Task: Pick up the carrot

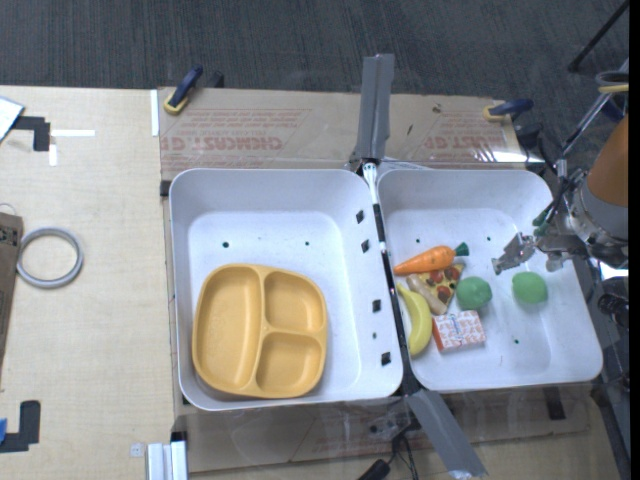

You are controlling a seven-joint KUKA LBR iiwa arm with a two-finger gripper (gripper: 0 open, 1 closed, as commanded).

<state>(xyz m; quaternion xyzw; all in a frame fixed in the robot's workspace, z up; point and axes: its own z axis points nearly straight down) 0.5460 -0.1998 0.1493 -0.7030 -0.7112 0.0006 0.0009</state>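
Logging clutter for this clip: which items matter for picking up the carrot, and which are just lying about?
Job: carrot; tool.
Lying about: banana; pizza slice; two green balls; small carton; yellow divided plate; tape roll.

I note a yellow divided plate (262,330) in the left bin (190,268); banana (417,320), pizza slice (437,288), juice carton (459,332), two green balls (474,292) in the right bin (480,373).

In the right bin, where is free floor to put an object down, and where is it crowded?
The right bin has bare floor along its far wall and near its front right corner, below the green ball. The left side is crowded: carrot, banana, pizza slice, box.
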